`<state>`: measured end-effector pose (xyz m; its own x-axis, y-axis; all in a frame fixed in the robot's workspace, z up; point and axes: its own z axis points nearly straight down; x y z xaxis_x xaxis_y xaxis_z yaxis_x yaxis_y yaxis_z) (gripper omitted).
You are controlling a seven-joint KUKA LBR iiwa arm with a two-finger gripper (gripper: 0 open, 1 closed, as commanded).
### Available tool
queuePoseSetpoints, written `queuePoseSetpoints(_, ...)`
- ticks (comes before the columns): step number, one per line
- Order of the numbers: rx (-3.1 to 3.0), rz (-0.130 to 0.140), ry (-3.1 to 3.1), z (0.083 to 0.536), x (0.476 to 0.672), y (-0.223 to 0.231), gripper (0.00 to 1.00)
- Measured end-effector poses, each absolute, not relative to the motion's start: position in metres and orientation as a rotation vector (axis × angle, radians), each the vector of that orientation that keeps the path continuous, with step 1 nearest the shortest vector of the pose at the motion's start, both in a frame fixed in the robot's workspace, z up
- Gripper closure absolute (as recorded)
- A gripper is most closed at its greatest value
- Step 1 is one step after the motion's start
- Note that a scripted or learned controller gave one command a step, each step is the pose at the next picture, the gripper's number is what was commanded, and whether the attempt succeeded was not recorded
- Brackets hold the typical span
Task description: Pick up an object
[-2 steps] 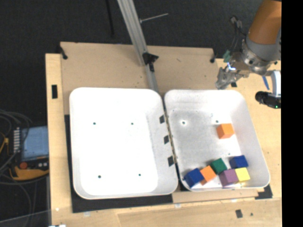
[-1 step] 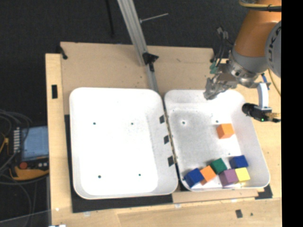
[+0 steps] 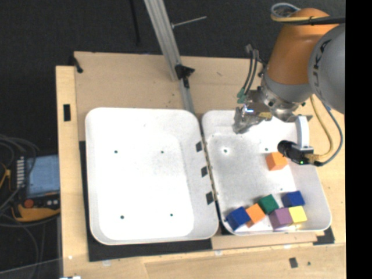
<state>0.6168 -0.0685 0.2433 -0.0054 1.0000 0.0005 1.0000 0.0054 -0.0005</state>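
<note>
1. Blocks: a blue block (image 3: 238, 217), orange block (image 3: 254, 213), green block (image 3: 268, 203), purple block (image 3: 282, 217), yellow block (image 3: 297, 214) and second blue block (image 3: 293, 199) cluster at 6 o'clock in the right bin (image 3: 232, 156).
2. A lone orange cube (image 3: 276, 161) lies toward 3 o'clock.
3. Gripper (image 3: 243, 122): above the bin's 12 o'clock edge; jaw state cannot be determined.

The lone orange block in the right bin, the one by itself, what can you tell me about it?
The lone orange block is a small cube, plain bright orange, with a matte look that could be foam or painted wood. It sits flat on the floor of the right bin, turned a little askew, well apart from the cluster of blocks along the near edge. The arm's black fitting hangs right beside it. The gripper is off to its upper left, not on it.
</note>
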Motion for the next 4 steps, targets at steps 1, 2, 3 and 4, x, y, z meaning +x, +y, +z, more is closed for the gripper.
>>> queuePoseSetpoints(1, -2.212, -0.002, -2.228, 0.251, 0.595, -0.016, 1.0)
queuePoseSetpoints(2, -2.212, -0.002, -2.228, 0.256, 0.57, 0.032, 1.0)
queuePoseSetpoints(3, -2.214, 0.002, -2.226, 0.235, 0.54, 0.076, 1.0)
queuePoseSetpoints(4, -2.216, 0.002, -2.226, 0.23, 0.523, 0.099, 1.0)
